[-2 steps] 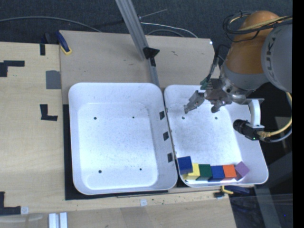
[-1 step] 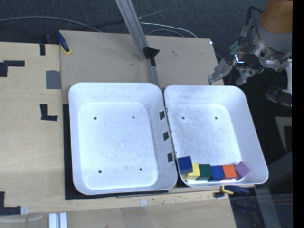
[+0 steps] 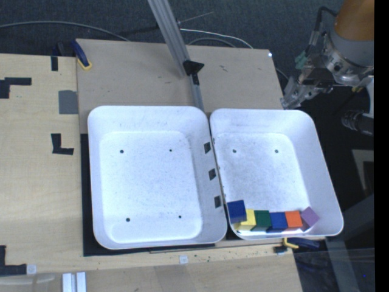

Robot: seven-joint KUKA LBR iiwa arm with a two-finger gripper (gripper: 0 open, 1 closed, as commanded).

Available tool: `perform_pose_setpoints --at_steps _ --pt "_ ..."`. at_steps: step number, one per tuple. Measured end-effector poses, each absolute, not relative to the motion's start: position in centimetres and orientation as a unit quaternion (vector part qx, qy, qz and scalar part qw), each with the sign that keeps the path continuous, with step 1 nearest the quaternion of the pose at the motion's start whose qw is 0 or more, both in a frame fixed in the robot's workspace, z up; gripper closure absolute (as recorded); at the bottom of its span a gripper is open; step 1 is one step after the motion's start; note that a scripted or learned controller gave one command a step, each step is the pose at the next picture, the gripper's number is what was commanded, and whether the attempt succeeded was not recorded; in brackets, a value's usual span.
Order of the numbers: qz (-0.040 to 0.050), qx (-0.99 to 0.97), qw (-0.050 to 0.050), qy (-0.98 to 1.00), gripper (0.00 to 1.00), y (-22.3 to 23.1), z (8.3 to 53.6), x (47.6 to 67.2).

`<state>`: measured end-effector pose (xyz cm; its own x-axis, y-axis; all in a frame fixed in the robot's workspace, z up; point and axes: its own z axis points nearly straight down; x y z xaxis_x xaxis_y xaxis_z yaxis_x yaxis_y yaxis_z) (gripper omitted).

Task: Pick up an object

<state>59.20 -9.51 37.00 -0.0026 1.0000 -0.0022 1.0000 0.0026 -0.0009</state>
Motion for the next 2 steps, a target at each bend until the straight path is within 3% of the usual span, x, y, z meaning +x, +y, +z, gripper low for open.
perform_pose_setpoints --at_steps 1,2 --pt "-0.0016 0.706 0.000 0.708 0.00 -9.4 36.9 59.2" --pt "-0.0018 0.705 0.001 0.709 1.00 -9.4 38.0 59.2"
